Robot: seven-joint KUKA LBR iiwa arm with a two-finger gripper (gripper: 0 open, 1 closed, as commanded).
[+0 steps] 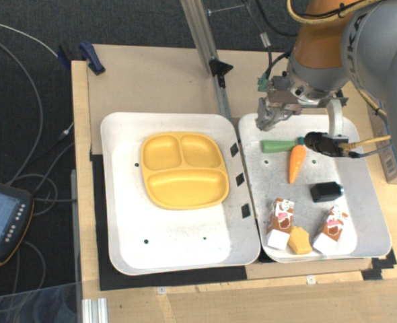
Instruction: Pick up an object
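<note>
No writing could be read on the two small cartons point(282, 222) point(332, 229) at the near end of the right bin point(373, 210). The claw point(271, 115) hung over that bin's far left corner, nothing visibly between its fingers; how wide it stood I could not tell. The toy carrot point(294, 159) lay just near of it, beside a black block point(326, 192). A yellow plate point(183, 169) sat in the left bin point(121, 200).

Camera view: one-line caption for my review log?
Gripper hovers at right bin's far edge beside toy carrot; yellow plate in left bin.
</note>
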